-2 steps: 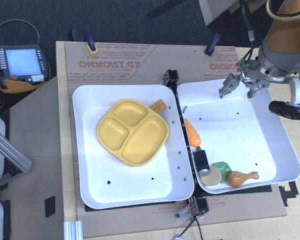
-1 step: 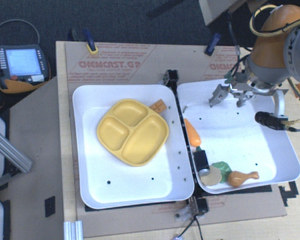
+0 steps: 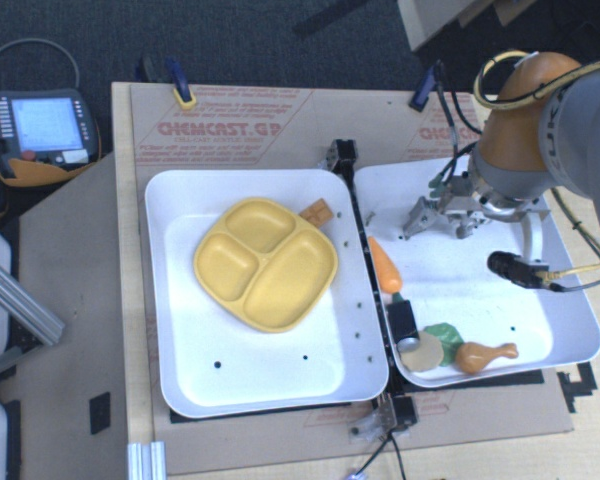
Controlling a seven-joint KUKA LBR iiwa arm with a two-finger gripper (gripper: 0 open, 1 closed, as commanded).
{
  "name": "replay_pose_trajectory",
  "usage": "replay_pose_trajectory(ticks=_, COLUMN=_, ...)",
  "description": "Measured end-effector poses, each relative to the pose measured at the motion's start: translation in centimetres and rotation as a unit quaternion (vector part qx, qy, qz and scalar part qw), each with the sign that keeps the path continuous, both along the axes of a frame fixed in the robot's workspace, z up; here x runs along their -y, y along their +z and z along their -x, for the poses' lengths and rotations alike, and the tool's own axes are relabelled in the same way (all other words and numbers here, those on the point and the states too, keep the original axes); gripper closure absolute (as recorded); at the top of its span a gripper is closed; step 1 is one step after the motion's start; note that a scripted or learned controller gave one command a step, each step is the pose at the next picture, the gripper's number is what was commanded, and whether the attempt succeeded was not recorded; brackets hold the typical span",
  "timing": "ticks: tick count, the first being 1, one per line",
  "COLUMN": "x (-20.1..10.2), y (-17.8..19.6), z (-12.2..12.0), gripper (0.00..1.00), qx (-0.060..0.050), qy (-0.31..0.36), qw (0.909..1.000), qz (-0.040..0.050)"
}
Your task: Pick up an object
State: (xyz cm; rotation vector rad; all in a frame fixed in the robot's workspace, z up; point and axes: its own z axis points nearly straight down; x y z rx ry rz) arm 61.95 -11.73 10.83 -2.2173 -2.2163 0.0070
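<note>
Step in hand: approach, with nothing yet held.
Gripper: fingers seen apart and empty, poised over the far middle of the right bin.
Carrot: laid against that bin's left wall.
Next move, as judged: the gripper is to be shifted toward that wall, lowered and closed.

Background stuff here: a teach pendant with a lit screen sits far left, off the bench, with a cable loop arching over it. The two white bins, left bin and right bin, rest side by side on a brown board printed with red lettering. There's a blue clamp on the board's far edge and a second blue clamp further right. A silver aluminium rail pokes in at the near left, and there's dark carpet beyond the bench
</note>
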Motion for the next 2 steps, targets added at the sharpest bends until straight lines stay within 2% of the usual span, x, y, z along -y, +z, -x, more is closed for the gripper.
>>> replay_pose_trajectory(ticks=1, x=0.1, y=-2.0, z=-0.2, gripper=0.0, qx=0.005, qy=0.0, qw=1.0, qz=0.0022)
replay_pose_trajectory(ticks=2, x=0.2, y=-0.7, z=-0.4, gripper=1.0, qx=0.01, qy=0.0, qw=0.9999, qz=0.0031)
